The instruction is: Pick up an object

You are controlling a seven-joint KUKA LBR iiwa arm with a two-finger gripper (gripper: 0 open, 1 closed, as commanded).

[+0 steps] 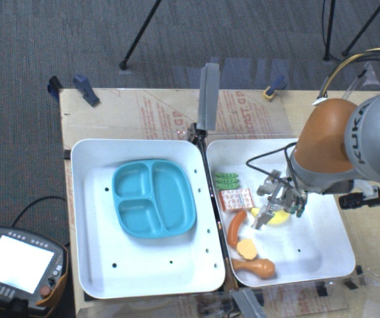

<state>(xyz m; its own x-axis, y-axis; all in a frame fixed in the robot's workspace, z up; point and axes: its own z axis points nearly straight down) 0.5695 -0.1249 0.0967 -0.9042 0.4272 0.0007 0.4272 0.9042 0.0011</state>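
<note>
- Several small play-food pieces lie in the right bin (322, 260), and the nearest to the gripper (267, 218) is a yellow piece (277, 218) that sits just under and behind the fingers.
- Whether the fingers are spread or closed cannot be told from this angle, and nothing is plainly seen between them; the yellow piece rests on the bin floor.
- Left of the yellow piece lies a small red-and-white packet (236, 199), and beyond that, towards the bin's far left corner, a green pea pod (226, 179).
- Below the packet an orange-red sausage (236, 227) lies at a slant, with a round orange slice (247, 248) touching or just beside its lower end.
- Nearer the front wall of the right bin lies a brown drumstick-shaped piece (255, 266), just below the slice.
- All of these things gather in the left half of the right bin.
- Above the yellow piece, the grey arm with its orange band (326, 138) reaches in from the right, with dark cables looping by the wrist.
- Left of the right bin, touching it along a shared edge, sits the left bin (91, 257), and it bears a blue divided plate (155, 197) near its middle.
- Further out, a handheld pendant with a lit screen (19, 265) lies on the floor by the left bin's front corner.
</note>
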